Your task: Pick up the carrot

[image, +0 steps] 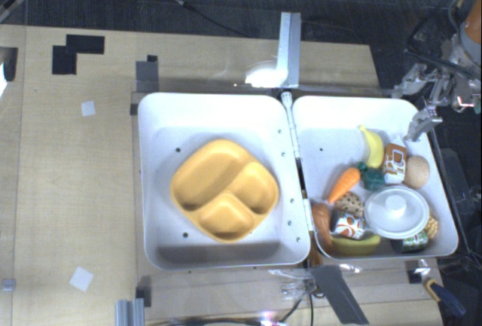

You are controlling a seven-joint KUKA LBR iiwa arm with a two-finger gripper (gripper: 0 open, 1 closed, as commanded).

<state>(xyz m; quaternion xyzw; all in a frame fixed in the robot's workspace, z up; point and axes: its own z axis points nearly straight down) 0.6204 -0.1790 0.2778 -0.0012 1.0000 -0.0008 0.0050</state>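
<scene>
Camera view shows you the carrot (343,184) lying tilted in the right bin (331,117), beside a banana (371,147) and a white bowl (397,212). Your gripper (435,100) hovers at the bin's far right corner, holding nothing.

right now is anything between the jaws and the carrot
Nothing visible blocks it from above. The gripper sits at the right bin's upper right rim, and the carrot lies lower left of it. The yellow banana sits roughly on that line, and a cookie crowds the carrot's lower end.
</scene>
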